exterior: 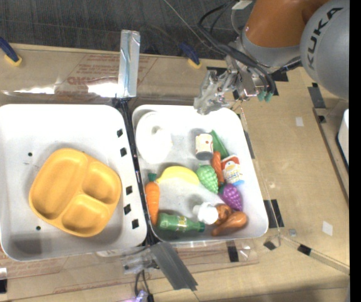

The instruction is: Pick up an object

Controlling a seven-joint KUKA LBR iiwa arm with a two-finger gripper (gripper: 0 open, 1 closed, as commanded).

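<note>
Up at the right bin's (251,145) far rim hangs the hand (209,99); whether it grips anything, I cannot tell. Toys (206,180) lie heaped inside; a yellow tray (74,191) fills the left bin (4,168).

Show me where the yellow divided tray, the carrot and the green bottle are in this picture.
yellow divided tray (74,190): camera view, on the ridge between its compartments.
carrot (152,197): camera view, on the middle of its orange body.
green bottle (179,223): camera view, on the middle of its green body.

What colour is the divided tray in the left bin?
The divided tray is yellow-orange, plain, without pattern; the camera view shows it clearly from above.
</note>
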